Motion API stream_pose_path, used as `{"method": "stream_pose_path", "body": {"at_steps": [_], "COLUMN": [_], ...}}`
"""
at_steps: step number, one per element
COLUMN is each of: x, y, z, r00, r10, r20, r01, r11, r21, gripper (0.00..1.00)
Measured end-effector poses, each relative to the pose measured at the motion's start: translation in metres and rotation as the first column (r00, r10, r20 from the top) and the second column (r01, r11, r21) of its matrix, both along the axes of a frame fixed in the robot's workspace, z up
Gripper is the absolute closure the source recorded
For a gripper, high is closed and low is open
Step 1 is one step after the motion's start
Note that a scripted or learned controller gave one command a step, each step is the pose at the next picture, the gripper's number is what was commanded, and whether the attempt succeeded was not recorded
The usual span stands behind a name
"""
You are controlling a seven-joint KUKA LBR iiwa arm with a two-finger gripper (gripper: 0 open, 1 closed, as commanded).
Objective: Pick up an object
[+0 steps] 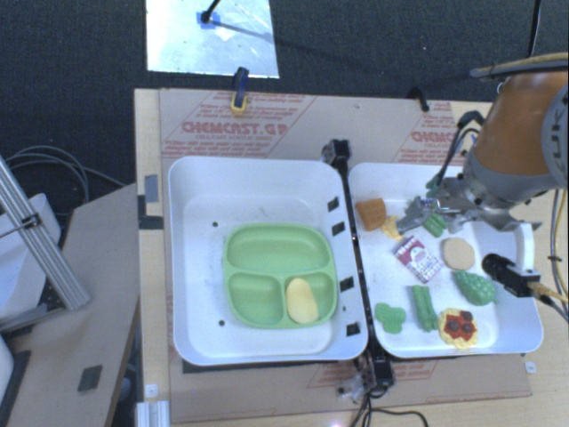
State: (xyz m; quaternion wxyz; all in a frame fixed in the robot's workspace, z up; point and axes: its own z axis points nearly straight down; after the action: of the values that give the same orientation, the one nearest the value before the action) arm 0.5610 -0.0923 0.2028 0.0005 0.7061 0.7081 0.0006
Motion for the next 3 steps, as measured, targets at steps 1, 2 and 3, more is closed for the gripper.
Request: {"method": "stream_pose_path", "body": {"at_steps": [1, 2, 3], "x": [-0.07, -0.064, -0.069], "y": [-0.009, -0.008, 0.112], "z": [-0.099, -0.083, -0.015], "r00": [1.0, 1.0, 1.0], "r10": [-0.005, -0.002, 0.013], "r20": [-0.012, 0.002, 0.007], "r01": [0.006, 0.002, -0.013], "r11": [1.0, 1.0, 1.0], "r21": [0.003, 0.0, 0.004], "gripper": [0.0, 1.0, 1.0]}}
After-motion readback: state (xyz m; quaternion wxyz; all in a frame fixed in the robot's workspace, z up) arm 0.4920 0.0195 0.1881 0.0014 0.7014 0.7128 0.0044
